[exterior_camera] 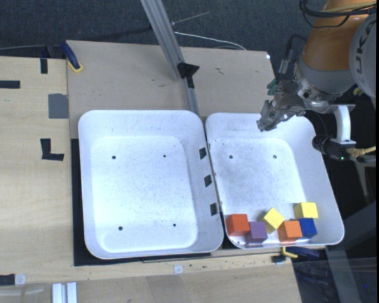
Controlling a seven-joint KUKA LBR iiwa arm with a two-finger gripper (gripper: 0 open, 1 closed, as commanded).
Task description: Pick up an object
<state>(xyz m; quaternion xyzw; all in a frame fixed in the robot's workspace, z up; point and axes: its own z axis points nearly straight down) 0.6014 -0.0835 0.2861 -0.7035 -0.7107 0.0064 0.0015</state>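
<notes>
— blocks, small coloured cubes, all bunched along the near edge of the right-hand white plastic bin [316, 169]: an orange cube [237, 223], a purple cube [258, 231], a yellow cube [273, 218] turned on the diagonal, a second orange cube [290, 230], a blue cube [307, 227] and another yellow cube [306, 209].

— and the two-finger gripper [266, 124]?

— up at the far rim of that same bin, well apart from them, nothing in it. whether it's parted or pinched, i can't tell from here.

— so which way must it go?

— straight toward us down the bin. the first yellow cube lies almost in line below it; the first orange one sits off to the left.

— any long axis to mind?

— none, they're cubes. the crowding looks like the trouble. i'd guess the orange cube at the left end is easiest, being free on one side.

— the left-hand white plastic bin [95, 169]?

— no part in this.
</notes>
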